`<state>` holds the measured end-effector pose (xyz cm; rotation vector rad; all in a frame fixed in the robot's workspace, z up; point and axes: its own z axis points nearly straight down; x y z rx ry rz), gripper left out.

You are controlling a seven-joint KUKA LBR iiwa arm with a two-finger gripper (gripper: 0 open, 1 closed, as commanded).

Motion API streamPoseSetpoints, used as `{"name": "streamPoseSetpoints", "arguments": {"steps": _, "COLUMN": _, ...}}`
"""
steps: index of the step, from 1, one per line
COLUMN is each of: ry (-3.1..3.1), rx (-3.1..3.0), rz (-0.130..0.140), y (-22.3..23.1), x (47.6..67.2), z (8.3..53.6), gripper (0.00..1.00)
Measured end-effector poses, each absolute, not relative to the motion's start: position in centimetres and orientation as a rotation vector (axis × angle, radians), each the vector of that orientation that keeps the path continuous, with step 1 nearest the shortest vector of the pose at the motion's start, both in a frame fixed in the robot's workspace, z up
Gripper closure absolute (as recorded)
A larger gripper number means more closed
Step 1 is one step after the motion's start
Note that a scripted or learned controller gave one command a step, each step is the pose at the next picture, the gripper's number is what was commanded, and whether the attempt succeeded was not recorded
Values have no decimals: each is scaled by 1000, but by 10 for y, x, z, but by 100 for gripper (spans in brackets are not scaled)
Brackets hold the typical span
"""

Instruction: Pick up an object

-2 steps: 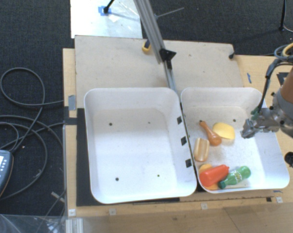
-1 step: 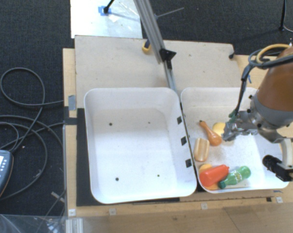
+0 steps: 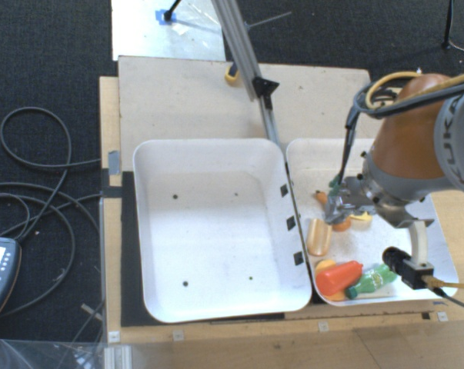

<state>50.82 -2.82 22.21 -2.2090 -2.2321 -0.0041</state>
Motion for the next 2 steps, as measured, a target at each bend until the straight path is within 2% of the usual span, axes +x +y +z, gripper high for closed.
{"name": "streamPoseSetpoints", "arguments": {"steps": 2, "ry": -2233, "rx": -2209, "rz": -5, "y": 70, "x": 501, "z": 241, "gripper": 100}}
